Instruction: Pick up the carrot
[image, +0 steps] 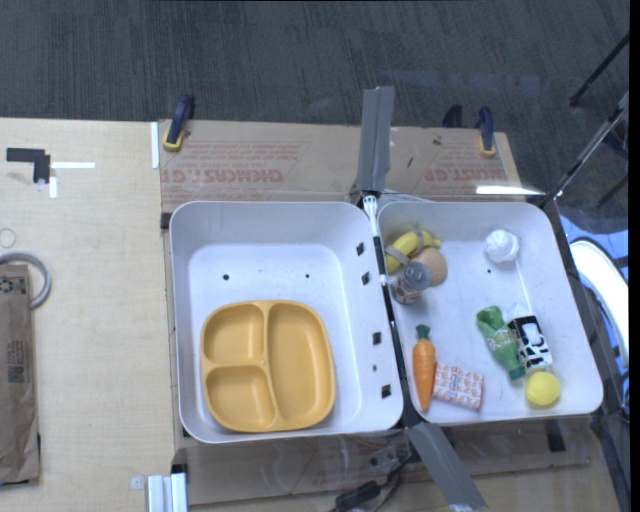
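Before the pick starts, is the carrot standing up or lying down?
Lying down: the carrot rests flat on the right bin's floor, green top pointing away.

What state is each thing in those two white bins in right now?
carrot: lying flat, green top pointing away, right bin's left side
divided yellow plate: upright, in the left bin
pink packet: lying flat, touching the carrot
lemon: resting in the right bin's near right corner
white ball: resting near the far wall

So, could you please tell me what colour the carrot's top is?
Green, above the orange carrot, seen in the camera view.
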